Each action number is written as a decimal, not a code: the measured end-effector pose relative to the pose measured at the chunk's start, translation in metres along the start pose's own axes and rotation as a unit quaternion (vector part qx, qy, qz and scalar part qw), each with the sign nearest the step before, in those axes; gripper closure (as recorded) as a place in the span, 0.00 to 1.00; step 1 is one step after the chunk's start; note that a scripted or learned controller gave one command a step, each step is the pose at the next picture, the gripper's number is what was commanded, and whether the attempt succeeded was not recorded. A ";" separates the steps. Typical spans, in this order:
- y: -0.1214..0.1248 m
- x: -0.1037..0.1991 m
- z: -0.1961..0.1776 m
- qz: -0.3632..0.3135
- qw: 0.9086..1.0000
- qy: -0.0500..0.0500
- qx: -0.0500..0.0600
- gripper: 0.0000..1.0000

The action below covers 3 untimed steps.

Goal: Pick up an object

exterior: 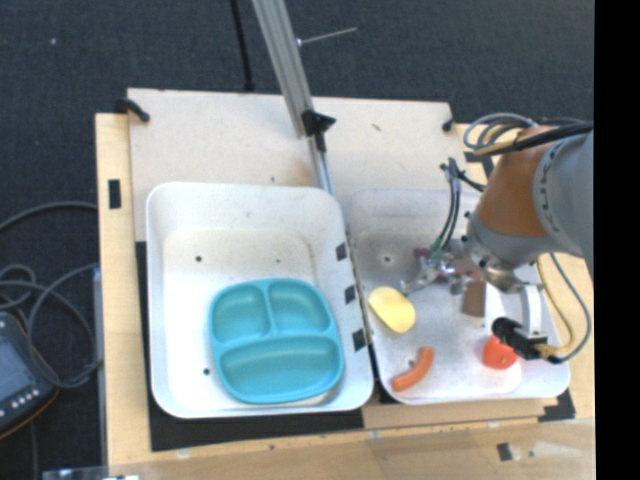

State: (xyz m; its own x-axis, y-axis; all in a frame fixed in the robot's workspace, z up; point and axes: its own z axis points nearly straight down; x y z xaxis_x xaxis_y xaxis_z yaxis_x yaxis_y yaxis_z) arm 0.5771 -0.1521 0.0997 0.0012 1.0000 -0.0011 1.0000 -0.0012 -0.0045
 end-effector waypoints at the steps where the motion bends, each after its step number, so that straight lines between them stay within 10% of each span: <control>1: 0.000 -0.001 -0.001 0.001 1.000 0.001 -0.002 0.00; 2: 0.001 -0.002 -0.013 0.003 1.000 0.001 -0.004 1.00; 3: 0.002 0.000 -0.077 -0.002 1.000 -0.001 -0.006 1.00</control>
State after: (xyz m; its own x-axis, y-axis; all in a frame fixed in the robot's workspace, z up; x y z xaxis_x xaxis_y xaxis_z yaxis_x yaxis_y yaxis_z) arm 0.5794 -0.1517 0.1764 -0.0027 1.0000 -0.0021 1.0000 0.0027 0.0075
